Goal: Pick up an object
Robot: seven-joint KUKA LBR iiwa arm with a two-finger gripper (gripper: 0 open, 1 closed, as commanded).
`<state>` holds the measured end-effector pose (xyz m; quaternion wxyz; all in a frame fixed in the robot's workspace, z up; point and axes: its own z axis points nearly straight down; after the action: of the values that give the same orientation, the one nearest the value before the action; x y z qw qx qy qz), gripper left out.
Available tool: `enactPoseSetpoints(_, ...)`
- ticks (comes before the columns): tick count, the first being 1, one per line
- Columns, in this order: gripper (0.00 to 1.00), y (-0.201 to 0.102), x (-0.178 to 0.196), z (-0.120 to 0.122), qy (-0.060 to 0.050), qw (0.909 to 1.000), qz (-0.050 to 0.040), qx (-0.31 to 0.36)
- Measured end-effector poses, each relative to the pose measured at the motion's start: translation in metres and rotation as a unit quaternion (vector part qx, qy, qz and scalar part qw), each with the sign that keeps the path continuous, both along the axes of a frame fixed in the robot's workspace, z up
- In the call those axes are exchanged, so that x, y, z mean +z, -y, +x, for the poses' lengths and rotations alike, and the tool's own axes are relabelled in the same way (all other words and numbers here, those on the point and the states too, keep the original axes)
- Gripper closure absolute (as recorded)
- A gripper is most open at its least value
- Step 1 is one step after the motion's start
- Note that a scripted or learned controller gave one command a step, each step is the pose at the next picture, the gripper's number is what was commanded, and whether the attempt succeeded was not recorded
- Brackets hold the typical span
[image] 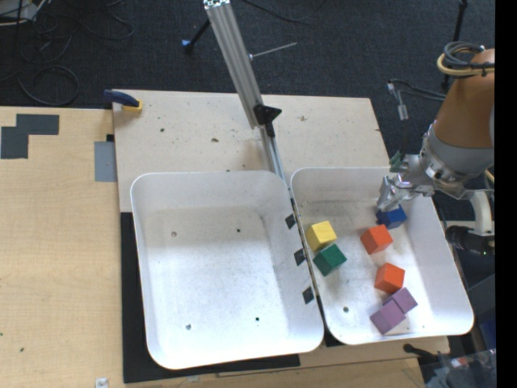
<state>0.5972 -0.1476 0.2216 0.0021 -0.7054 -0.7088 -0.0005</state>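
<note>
My gripper (pixel 393 200) hangs over the far right part of the right bin (pixel 452 285), coming in from the right edge. A blue block (pixel 393 217) sits directly under its tip and is partly covered by it. Whether the block is gripped or just lies on the bin floor is unclear. Other blocks lie in the same bin: a yellow one (pixel 321 234) touching a green one (pixel 329 259) near the left wall, two orange-red ones (pixel 376 239) (pixel 389 277) in the middle, and two purple ones (pixel 393 309) near the front.
The left bin (pixel 161 192) stands beside the right one, with black clips (pixel 297 255) along their shared wall. A slanted aluminium bar (pixel 242 71) rises behind the bins. A blue and yellow clamp (pixel 123 100) rests at the bench's far left corner.
</note>
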Motion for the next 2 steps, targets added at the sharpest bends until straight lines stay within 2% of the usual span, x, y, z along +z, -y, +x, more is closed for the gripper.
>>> enactPoseSetpoints(1, 1.00, -0.052, -0.004, 0.013, 0.000, 1.0000, -0.0003, 0.000)
enactPoseSetpoints(2, 1.00, -0.095, -0.006, 0.015, -0.001, 1.0000, -0.0003, -0.001)
